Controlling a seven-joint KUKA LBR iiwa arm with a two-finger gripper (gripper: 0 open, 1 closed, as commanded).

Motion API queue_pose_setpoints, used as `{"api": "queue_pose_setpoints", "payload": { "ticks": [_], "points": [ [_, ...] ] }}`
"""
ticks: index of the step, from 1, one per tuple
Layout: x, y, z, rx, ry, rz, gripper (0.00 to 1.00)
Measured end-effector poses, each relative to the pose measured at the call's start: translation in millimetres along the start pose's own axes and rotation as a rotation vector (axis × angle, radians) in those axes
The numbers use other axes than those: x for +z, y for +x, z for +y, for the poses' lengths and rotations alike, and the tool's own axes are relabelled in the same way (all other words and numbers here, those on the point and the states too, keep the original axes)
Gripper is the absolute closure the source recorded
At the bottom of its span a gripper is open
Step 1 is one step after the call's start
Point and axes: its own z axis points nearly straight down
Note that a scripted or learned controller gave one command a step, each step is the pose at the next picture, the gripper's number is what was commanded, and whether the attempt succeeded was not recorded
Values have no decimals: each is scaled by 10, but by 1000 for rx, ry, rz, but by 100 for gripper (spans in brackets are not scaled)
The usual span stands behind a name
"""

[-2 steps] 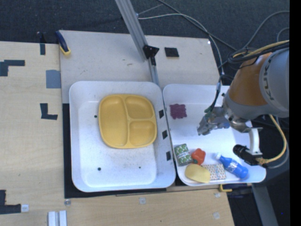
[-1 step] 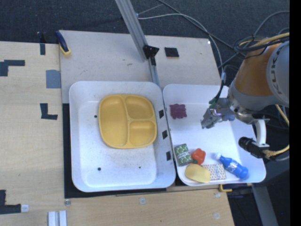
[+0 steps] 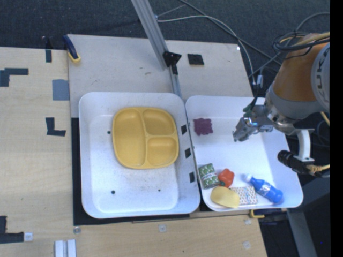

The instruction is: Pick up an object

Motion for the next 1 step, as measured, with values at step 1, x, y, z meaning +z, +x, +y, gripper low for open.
{"api": "queue_pose_setpoints", "payload": {
  "ticks": [1],
  "points": [
    [-110, 550, 70, -6, 2, 2, 100]
  ]
}}
